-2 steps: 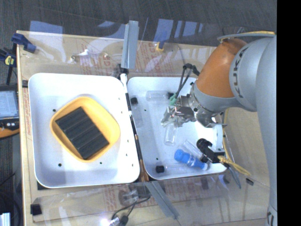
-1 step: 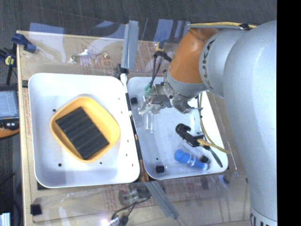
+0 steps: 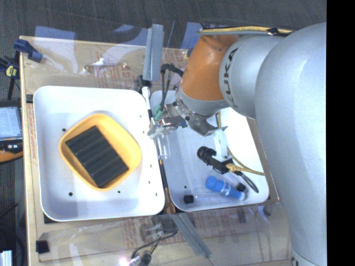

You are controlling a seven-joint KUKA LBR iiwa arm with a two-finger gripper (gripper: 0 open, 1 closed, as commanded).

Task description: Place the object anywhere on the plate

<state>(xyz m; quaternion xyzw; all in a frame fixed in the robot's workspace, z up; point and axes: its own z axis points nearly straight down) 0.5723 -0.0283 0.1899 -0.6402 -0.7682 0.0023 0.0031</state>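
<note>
A yellow plate (image 3: 131,149) lies in the left bin (image 3: 50,104), with a dark ridged rectangular pad (image 3: 100,157) flat on its middle. My gripper (image 3: 161,146) hangs over the divide between the two bins, just right of the plate's right edge. I see nothing held in it. A blue bottle-like object (image 3: 221,186) lies near the front of the right bin (image 3: 252,148), well to the right of the gripper. A small black piece (image 3: 188,199) sits at that bin's front left corner.
The grey and orange arm covers most of the right bin's back half. A grey upright bar (image 3: 153,51) stands behind the bins near the divide. White bin floor surrounds the plate on all sides.
</note>
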